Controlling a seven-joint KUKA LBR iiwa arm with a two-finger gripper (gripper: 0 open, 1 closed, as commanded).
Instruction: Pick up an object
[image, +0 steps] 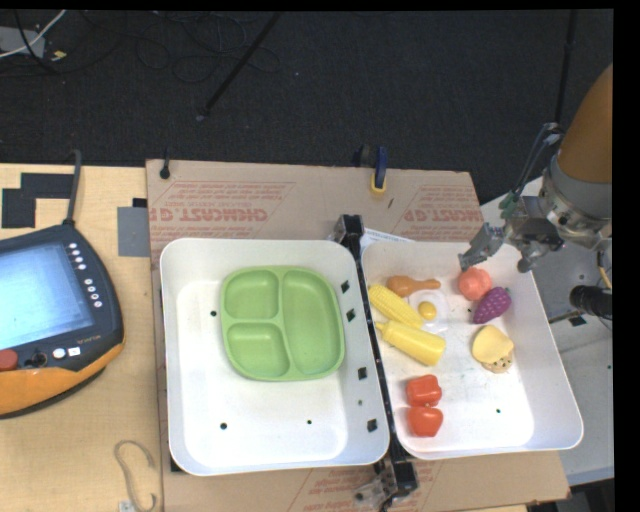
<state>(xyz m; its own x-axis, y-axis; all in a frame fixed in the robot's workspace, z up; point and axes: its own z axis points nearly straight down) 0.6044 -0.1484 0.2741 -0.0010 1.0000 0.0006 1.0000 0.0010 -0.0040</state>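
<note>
The bench carries two shallow white bins set side by side: the left bin (190, 400) holds a green divided plate (280, 324) lying flat near its centre, and the right bin (545, 400) holds all of the loose toy food, so every candidate for the pick lies in the right bin. The gripper (508, 248) hangs over the far right corner of that bin with its two fingers spread apart and nothing between them; the open stance suits an approach before a grasp, not a carry. The pink fruit (476, 283) lies just below and inboard of the gripper, touching or nearly touching the purple grape cluster (492, 304), and is judged the likeliest target. The yellow half fruit (493, 348) sits nearer the camera, apart from that pair. Two corn cobs (405, 324) lie side by side against the divider, with an orange spoon-like piece (413, 286) and a fried egg (428, 310) beside them. A red pepper (424, 404) rests near the front. The close spacing of the pink and purple items risks a finger landing on both.
</note>
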